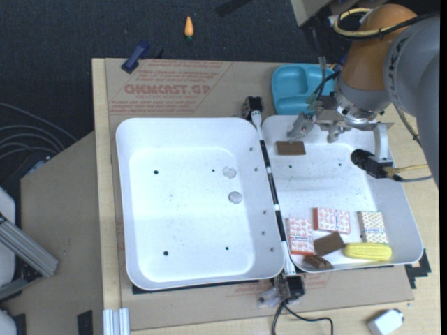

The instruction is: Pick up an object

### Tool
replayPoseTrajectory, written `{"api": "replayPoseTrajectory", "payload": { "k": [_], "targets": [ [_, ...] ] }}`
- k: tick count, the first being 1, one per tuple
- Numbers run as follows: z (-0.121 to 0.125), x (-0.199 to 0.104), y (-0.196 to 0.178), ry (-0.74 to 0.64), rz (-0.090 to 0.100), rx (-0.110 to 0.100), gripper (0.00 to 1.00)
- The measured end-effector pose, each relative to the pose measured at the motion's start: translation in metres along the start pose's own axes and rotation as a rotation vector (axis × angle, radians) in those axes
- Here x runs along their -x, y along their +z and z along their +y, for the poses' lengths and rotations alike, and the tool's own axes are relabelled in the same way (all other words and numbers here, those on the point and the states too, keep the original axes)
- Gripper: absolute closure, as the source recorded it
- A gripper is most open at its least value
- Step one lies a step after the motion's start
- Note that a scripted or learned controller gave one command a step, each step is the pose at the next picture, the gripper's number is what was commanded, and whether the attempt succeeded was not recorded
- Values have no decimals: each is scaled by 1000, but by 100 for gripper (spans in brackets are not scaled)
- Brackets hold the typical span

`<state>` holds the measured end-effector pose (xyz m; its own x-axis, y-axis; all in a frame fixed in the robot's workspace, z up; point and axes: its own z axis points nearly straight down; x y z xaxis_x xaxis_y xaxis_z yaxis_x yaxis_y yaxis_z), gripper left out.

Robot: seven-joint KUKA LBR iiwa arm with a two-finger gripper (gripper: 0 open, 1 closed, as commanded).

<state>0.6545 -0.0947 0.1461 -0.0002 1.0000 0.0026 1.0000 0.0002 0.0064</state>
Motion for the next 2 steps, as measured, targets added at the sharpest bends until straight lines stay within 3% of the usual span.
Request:
{"api": "replayPoseTrajectory", "payload": {
  "k": [1, 2],
  "targets": [
    [13, -1, 59, -1, -2, -3, 0],
    [14, -2, 48, -2, -2, -1, 100]
  ]
}}
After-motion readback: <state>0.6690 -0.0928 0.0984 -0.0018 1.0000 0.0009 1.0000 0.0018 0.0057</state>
